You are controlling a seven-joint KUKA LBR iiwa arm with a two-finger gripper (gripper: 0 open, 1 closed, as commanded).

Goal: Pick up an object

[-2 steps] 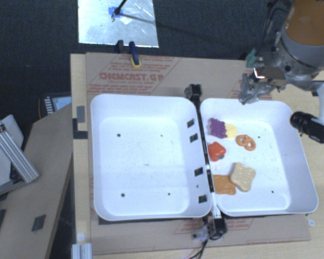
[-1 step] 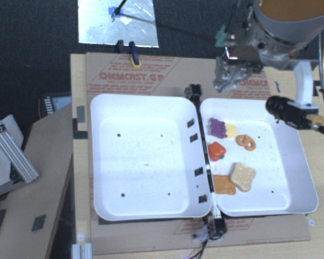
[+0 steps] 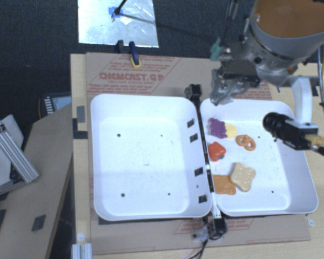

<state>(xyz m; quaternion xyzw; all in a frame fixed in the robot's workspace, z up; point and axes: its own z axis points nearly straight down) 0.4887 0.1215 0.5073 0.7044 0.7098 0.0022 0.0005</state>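
Your metal two-finger gripper [image 3: 222, 97] over right white bin [image 3: 297, 182], fingers unreadable; purple grape cluster [image 3: 217, 127] beside wall, risking deflected grasp.

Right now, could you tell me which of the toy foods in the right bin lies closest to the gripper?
The purple grapes, at the bin's far left; the gripper hangs just beyond them.
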